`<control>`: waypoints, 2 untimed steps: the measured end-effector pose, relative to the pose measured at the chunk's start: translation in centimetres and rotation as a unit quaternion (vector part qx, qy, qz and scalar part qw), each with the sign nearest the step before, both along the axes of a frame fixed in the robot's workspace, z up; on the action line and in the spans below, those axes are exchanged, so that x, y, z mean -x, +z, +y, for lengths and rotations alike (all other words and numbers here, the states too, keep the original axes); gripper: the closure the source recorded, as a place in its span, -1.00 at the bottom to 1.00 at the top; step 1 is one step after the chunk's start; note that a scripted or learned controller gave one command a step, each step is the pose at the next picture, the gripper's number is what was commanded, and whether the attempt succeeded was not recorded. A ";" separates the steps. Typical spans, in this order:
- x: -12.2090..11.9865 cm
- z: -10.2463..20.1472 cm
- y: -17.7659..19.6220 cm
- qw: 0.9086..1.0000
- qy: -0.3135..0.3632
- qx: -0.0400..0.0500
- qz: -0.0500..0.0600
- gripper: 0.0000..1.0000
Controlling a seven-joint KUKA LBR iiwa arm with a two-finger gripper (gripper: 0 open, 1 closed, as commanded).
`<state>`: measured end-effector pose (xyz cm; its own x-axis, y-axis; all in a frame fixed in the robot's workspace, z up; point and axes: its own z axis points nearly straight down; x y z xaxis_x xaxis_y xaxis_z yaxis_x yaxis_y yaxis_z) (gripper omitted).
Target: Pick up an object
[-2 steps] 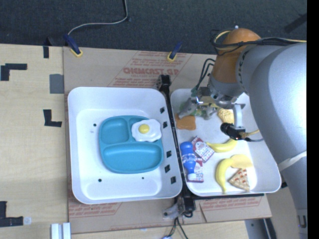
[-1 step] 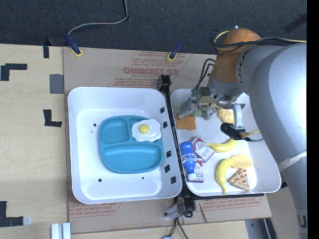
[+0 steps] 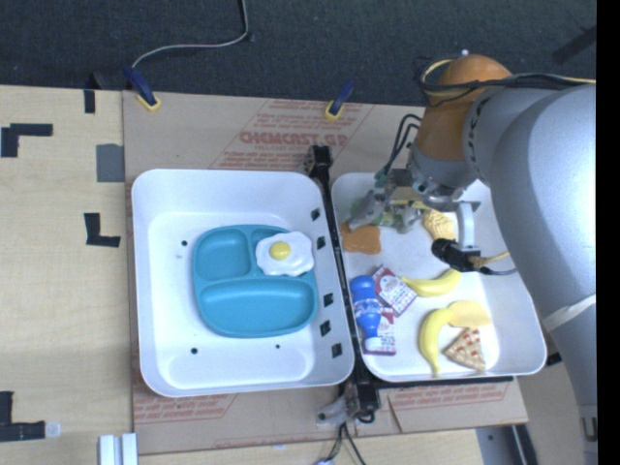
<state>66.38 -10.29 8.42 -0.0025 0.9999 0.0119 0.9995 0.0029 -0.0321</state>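
The arm's end effector hangs low over the far left corner of the right bin, just above an orange wedge; whether it has closed cannot be told. Nothing is visibly lifted: bananas, a pizza slice and a blue bottle lie in the bin. The pick appears not yet done.
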 end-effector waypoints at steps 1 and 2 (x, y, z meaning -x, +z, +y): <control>0.0 0.3 0.0 1.000 -0.002 0.004 -0.002 -1.00; 0.0 0.2 0.0 1.000 -0.001 0.003 -0.002 -1.00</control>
<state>66.38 -10.09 8.42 -0.0008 1.0000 0.0057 0.9996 0.0010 -0.0288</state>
